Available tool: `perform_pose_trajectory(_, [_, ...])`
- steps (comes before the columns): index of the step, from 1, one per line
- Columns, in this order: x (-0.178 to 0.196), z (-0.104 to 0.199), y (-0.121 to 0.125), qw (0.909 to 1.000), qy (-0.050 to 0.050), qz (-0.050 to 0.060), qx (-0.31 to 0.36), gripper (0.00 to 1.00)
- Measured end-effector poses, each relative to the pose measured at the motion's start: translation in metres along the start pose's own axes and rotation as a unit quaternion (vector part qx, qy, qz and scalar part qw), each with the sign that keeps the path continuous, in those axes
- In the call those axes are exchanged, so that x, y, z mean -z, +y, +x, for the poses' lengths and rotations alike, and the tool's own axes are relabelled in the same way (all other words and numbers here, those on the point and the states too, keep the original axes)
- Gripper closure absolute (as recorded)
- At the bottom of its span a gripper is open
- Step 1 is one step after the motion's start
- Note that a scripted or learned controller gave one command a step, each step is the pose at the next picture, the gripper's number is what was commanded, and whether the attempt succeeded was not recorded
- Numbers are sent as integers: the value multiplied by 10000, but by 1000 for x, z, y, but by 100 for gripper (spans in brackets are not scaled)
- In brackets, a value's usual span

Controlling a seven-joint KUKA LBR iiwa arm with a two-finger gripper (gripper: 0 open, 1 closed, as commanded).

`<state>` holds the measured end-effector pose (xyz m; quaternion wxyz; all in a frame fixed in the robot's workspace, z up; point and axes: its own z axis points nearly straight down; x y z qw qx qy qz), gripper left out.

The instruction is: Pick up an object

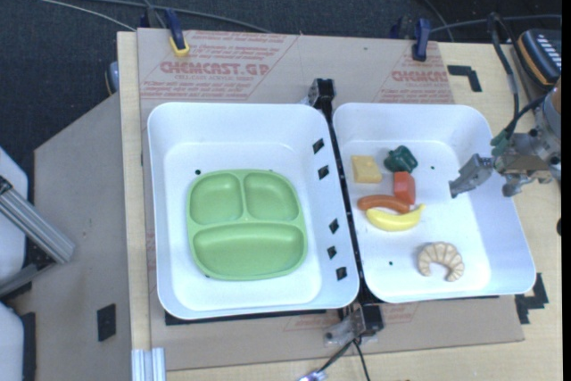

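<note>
The right bin holds several toy foods. A yellow cheese block, a dark green piece, a red piece, an orange carrot-like piece and a yellow banana cluster at its left. A croissant lies alone near the front. My gripper hangs over the bin's right side, open, with nothing between its fingers. It is well to the right of the cluster and above and behind the croissant.
The left bin holds a green divided plate. A black divider rail runs between the bins. Blue clamps hold the cardboard at the back. Bare white floor lies around the croissant.
</note>
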<state>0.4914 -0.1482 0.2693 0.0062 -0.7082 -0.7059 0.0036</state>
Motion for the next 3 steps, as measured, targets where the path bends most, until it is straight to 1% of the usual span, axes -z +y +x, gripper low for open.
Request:
perform_pose_trajectory(1, [6, 0, 2, 10000, -13, -62, 17, 0])
perform_pose_trajectory(2, [-47, -8, -4, 10000, -4, -38, 8, 0])
perform_pose_trajectory(3, [-110, -9, -7, 10000, 1, -33, 11, 0])
